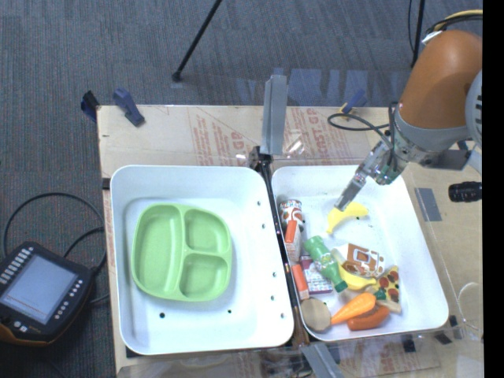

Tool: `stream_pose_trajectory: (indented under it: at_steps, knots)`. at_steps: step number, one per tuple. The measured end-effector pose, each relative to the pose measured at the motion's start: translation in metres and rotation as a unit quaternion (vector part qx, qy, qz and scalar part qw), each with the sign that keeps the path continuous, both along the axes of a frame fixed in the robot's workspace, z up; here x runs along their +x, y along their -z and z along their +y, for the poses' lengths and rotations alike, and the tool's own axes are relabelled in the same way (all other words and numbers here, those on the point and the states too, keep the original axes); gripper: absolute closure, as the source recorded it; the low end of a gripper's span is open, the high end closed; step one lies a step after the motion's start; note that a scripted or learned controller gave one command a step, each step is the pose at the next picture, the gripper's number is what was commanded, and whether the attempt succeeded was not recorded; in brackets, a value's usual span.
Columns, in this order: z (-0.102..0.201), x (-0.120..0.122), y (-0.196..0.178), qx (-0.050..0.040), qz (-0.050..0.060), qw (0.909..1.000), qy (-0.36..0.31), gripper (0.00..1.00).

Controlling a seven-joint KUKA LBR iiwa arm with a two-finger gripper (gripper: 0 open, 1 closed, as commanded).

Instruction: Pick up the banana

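Yellow banana (347, 216) lies in the right bin (417, 235) — near its far side, apart from the toy pile. The gripper (345, 204) touches its top; finger state cannot be told.

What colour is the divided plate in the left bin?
Light green, seen clearly in the camera view: the divided plate.

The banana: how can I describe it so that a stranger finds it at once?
Look in the right white bin, in its upper half, just below the gripper. The banana lies there alone, small, curved and plain yellow, apart from the toy food heaped lower down.
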State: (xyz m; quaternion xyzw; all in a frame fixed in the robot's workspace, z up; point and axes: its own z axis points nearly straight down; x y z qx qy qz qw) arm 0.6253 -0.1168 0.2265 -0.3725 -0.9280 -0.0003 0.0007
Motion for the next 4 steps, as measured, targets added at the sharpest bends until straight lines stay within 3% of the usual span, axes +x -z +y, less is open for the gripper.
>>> stream_pose_trajectory:
  at_steps: [1,2,3,4]
  knots:
    - [-0.004,-0.007,0.009,0.0004,-0.001,0.9869,-0.162,0.00]
    - [-0.014,0.009,-0.092,-0.0004,-0.003,0.9534,-0.302,0.00]
    - [-0.010,0.006,-0.012,0.0006,-0.002,0.9147,-0.404,0.00]
    - [-0.011,0.007,-0.023,0.0010,-0.005,0.9161,-0.401,1.00]
